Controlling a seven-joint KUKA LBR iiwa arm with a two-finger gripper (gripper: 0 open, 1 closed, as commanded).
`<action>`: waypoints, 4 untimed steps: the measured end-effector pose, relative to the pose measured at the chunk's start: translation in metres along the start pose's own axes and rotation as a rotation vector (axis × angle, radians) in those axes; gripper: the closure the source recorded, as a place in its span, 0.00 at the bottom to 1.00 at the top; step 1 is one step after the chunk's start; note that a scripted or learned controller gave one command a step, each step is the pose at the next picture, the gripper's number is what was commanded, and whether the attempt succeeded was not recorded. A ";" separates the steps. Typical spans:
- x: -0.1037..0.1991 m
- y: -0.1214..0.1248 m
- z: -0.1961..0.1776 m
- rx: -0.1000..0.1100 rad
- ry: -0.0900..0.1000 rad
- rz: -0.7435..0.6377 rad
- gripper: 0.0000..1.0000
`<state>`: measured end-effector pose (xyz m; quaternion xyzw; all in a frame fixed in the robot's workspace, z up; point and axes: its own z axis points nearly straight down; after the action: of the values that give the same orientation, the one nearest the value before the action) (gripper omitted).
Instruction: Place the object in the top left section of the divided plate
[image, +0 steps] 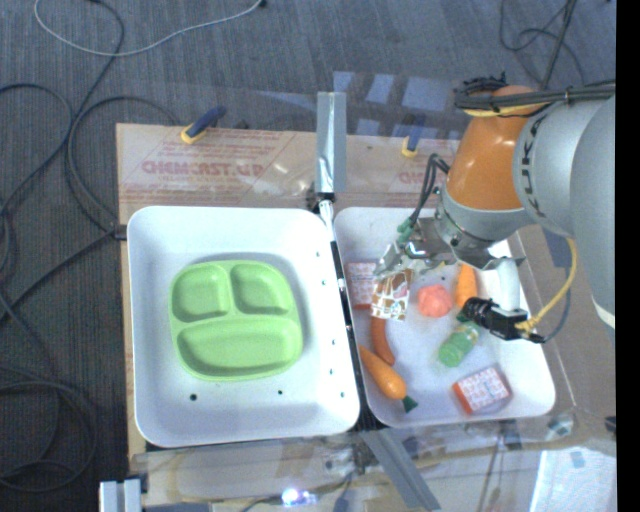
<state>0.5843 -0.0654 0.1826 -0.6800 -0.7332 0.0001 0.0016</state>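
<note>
Gripper (398, 262): low over the right bin (535, 400), its state hidden under the wrist, cannot tell. Just beside it: patterned packet (390, 293), whether gripped cannot be told. Right bin also holds pink lump (434, 300), green bottle (459, 346), carrot (384, 374), red box (482, 389). Left bin (150, 400): green divided plate (238, 318). Surface: brown board (230, 165) with two clamps, one blue-and-yellow (201, 124). Surroundings: dark grey carpet (60, 150), loose cables (40, 240).
</note>
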 end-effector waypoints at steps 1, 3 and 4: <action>0.000 0.000 0.000 0.000 0.000 0.000 0.00; -0.078 -0.059 0.083 -0.014 -0.007 -0.009 1.00; 0.003 -0.055 -0.032 0.000 -0.002 -0.118 1.00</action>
<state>0.5289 -0.0668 0.2150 -0.6355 -0.7721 0.0007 0.0008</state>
